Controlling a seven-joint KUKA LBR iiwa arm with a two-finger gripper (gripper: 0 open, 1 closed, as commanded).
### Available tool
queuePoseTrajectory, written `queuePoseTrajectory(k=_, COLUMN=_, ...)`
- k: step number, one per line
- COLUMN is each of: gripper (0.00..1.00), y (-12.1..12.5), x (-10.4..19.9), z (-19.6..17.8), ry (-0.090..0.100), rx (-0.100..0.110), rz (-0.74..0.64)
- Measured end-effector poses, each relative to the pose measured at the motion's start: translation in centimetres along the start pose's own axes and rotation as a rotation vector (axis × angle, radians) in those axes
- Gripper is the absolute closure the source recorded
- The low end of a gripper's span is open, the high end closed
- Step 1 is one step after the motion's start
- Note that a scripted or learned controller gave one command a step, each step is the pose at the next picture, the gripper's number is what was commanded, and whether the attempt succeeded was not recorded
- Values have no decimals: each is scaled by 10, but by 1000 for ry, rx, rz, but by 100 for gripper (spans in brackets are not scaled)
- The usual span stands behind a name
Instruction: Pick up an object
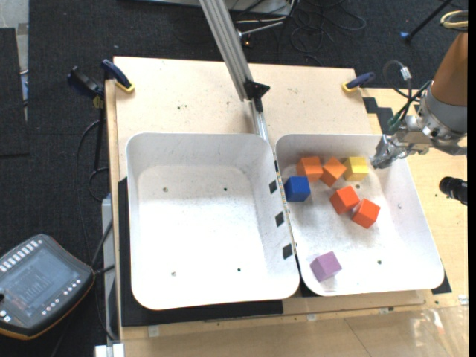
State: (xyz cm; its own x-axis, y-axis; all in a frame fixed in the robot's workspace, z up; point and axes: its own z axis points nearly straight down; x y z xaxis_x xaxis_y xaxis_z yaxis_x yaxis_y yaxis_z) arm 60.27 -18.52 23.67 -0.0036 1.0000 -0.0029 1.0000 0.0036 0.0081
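I see the cubes all in the right white bin [416, 236]: small yellow cube [358, 167], two orange cubes [311, 166] [334, 172] and a blue cube [297, 189] at its upper part, two red-orange cubes [344, 198] [366, 213] mid-bin, a purple cube [325, 265] lower down. The metal two-finger gripper [382, 158] sits at frame right, just beside the yellow cube; I can't tell its opening, nothing visibly between its tips. The left white bin [141, 199] lies beside it.

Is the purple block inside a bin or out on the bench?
Inside. The purple block sits on the floor of the right bin, near its front edge, apart from the other blocks.
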Motion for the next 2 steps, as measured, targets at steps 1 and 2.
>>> queuePoseTrajectory(k=1, gripper=100, y=2, x=0, z=-40, ry=1, rx=2, rz=0)
queuePoseTrajectory(k=2, gripper=100, y=19, x=53, z=-26, ry=4, rx=8, rz=-4)
